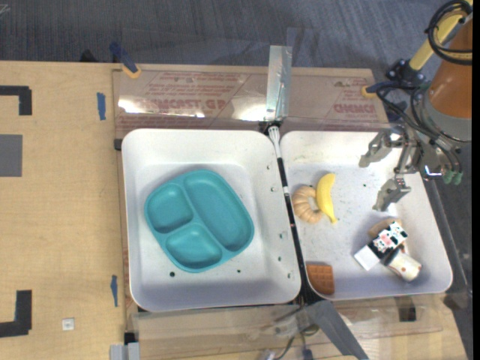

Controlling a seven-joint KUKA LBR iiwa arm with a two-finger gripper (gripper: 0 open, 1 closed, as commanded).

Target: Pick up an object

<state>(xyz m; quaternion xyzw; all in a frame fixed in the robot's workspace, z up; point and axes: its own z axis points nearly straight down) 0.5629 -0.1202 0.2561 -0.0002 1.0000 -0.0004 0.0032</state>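
In the right bin (352, 145) lie a yellow banana (326, 196), a tan croissant-like pastry (305, 203) just left of it, a brown waffle piece (320, 277) at the front left corner, and a black-and-white cow-patterned carton (387, 247) with a beige end at the front right. My gripper (383, 173) hangs over the right side of this bin, behind the carton and right of the banana. Its fingers are spread apart with nothing between them.
The left bin (150, 148) holds a teal divided plate (198, 219). A metal divider post (279, 81) stands at the back between the bins. Wooden bench surface (56, 201) extends to the left. Cables (412, 73) trail from the arm at the upper right.
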